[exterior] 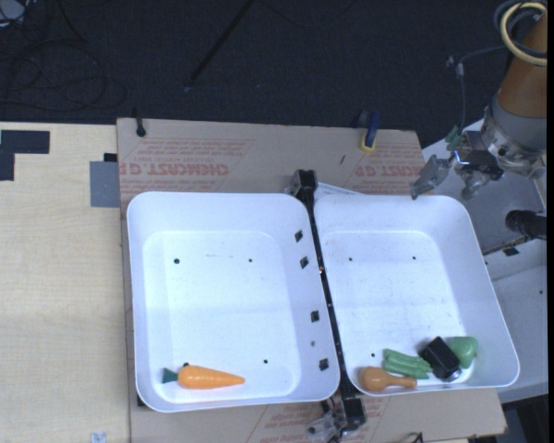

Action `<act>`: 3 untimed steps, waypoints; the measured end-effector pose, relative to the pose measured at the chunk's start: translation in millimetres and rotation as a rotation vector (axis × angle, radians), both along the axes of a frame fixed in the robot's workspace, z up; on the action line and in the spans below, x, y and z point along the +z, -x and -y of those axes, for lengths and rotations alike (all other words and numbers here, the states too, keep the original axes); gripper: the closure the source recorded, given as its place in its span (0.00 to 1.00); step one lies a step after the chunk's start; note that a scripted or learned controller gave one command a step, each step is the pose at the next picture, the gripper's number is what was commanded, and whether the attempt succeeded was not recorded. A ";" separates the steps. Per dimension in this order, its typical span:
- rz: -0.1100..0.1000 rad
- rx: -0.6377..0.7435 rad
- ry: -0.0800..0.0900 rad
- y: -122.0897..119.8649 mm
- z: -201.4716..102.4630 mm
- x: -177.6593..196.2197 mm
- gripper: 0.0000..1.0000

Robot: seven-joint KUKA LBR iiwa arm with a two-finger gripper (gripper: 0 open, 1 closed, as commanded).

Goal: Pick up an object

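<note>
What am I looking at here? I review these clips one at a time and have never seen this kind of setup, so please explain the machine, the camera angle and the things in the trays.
This is one picture from a fixed camera above a bench, looking down at a slant. The machine at the upper right is a grey robot arm with an orange band; its two-finger gripper hangs above the far right corner of the right shallow white bin, with nothing between its fingers. The left shallow white bin holds an orange toy carrot near its front edge. In the right bin's front corner lie a small tan pear-shaped toy, a green toy vegetable, a small black block and a rounded green piece, bunched together. Both bins rest on a brown cardboard sheet.
</note>
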State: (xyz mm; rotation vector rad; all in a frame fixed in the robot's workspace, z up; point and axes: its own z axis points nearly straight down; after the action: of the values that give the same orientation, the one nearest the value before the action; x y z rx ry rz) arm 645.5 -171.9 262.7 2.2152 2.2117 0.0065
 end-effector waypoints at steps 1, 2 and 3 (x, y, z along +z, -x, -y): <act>-0.001 0.014 -0.008 -0.3 -111.7 92.7 0.00; -0.017 0.013 -0.009 28.9 -218.9 71.1 0.00; -0.020 0.004 -0.004 2.0 -241.3 -37.6 0.00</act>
State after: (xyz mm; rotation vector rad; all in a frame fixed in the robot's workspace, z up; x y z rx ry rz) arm 643.5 69.5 225.1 2.2226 2.2287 -0.0106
